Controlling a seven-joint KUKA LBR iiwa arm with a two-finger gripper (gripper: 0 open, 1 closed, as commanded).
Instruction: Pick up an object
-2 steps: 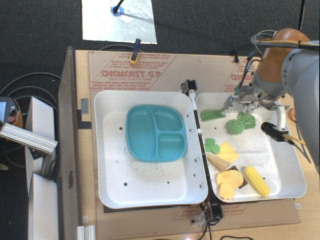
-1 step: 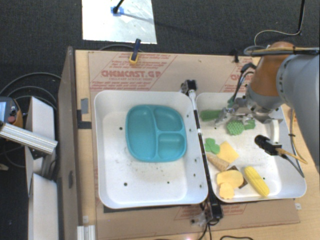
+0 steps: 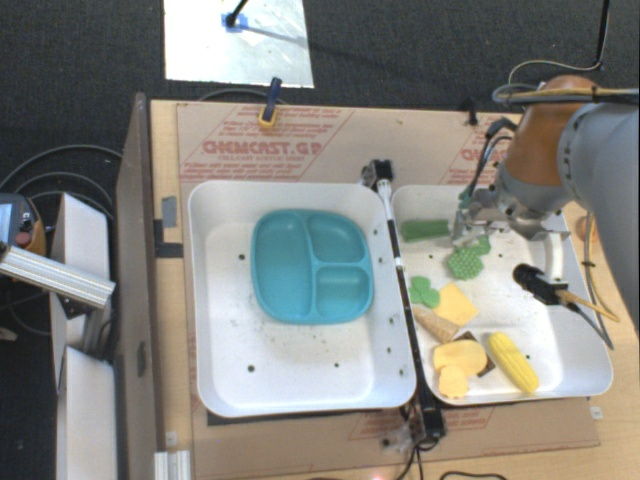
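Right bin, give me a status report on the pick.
Gripper low in the right bin, above the green knobbly piece. Nothing seen held. Green block close beside; corn and yellow pieces lie apart.

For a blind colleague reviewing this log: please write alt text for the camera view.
The gripper hangs low in the right bin, just above a green bumpy toy, among a corn cob and yellow pieces. The left bin holds a teal divided plate.
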